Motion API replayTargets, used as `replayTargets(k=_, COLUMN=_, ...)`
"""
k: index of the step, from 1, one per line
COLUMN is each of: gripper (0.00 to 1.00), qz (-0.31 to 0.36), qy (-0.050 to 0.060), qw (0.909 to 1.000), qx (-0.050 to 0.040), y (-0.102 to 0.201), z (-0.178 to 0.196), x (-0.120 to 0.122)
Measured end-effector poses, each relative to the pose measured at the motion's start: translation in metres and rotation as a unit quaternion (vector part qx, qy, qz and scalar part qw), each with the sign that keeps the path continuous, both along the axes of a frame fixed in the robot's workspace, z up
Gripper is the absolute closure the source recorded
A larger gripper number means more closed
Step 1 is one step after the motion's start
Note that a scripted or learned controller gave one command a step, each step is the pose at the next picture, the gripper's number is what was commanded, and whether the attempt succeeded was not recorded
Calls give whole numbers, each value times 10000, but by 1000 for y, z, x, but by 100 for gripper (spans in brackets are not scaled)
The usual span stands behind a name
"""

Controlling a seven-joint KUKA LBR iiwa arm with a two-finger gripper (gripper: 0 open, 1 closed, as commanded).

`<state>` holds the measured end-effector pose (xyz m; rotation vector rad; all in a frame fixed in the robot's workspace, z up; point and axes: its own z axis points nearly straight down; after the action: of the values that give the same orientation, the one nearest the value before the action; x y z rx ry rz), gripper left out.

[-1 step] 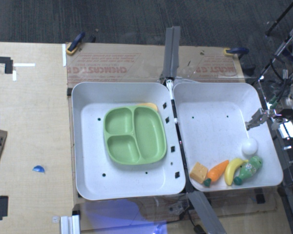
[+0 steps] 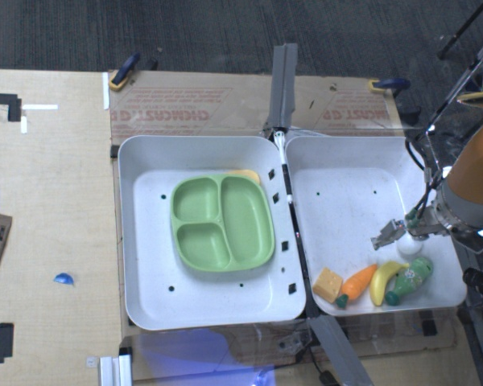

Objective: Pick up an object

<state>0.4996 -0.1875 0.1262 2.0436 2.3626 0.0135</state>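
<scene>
Pincer: hung low over the right bin at the right of the frame, just above the toy food; whether it was open or closed could not be told, and nothing was seen in its hold.
Arm: entered from the right edge, orange band showing above a grey wrist.
Right bin: shallow, white, right of centre; contents gathered in its lower right corner.
Banana: yellow, lower right of the frame, lying between the carrot and the green bottle, touching both.
Carrot: orange, tilted, just left of the banana.
Cheese block: pale yellow, just left of the carrot's tip.
Green bottle: lay beside the banana, nearest the pincer.
White ball: small, directly below the pincer, above the bottle.
Left bin: shallow, white, centre of the frame.
Green plate: three compartments, lay flat in the left bin.
Yellow item: mostly hidden behind the plate's upper edge.
Bench: pale wood, left of the frame.
</scene>
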Motion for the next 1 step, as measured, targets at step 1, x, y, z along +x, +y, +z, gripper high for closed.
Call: replayTargets(k=1, gripper=0, qz=342, qy=-177, qw=9992, qx=-51, y=6, z=-13, x=-3)
